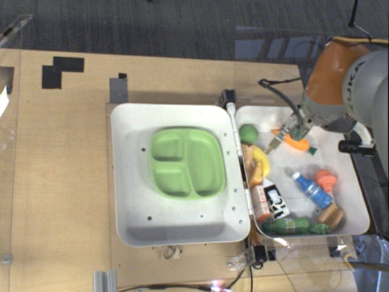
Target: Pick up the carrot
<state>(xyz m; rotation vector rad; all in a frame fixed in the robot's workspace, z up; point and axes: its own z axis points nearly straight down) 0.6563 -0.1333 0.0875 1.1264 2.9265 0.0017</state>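
Note:
The carrot [297,143] is a short orange piece with a green end. It lies in the upper middle of the right bin [358,190]. My gripper [287,135] hangs directly over the carrot's left end, low in the bin, at the tip of the grey arm with its orange band. The gripper body hides part of the carrot, and I cannot see whether anything is between its jaws.
Around the carrot lie a green ball [248,132], a banana [261,162], a blue bottle [311,190], a pink-red item [326,179], a bread roll [332,215], a cucumber [285,225] and a small box [268,201]. The left bin [130,218] holds a green divided plate [185,163].

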